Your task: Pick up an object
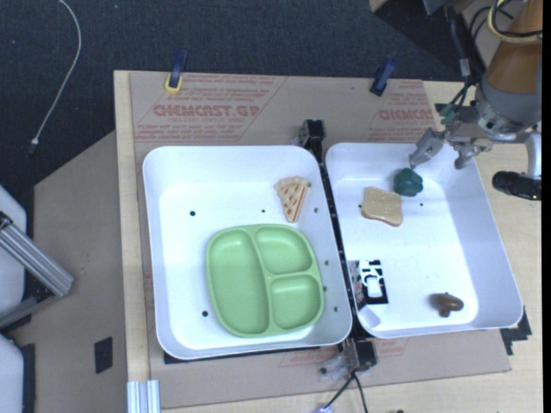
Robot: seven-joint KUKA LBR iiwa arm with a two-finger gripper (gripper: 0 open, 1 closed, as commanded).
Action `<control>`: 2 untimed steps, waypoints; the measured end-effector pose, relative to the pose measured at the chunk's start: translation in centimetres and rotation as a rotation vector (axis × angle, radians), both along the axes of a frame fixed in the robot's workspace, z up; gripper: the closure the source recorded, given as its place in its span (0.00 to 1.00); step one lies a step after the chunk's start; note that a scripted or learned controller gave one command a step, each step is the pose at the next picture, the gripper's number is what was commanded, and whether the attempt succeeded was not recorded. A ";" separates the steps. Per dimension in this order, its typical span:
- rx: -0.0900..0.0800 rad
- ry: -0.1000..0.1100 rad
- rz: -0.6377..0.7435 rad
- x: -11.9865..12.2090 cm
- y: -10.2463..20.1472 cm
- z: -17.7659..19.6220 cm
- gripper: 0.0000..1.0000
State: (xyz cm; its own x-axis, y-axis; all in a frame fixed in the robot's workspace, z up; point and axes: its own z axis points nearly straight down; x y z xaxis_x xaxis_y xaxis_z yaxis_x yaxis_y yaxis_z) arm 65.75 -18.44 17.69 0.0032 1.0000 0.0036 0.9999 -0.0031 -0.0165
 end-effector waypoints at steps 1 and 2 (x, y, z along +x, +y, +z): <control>-0.003 -0.016 0.003 0.4 0.1 1.0 0.00; -0.003 -0.012 0.004 0.2 0.1 -3.2 0.00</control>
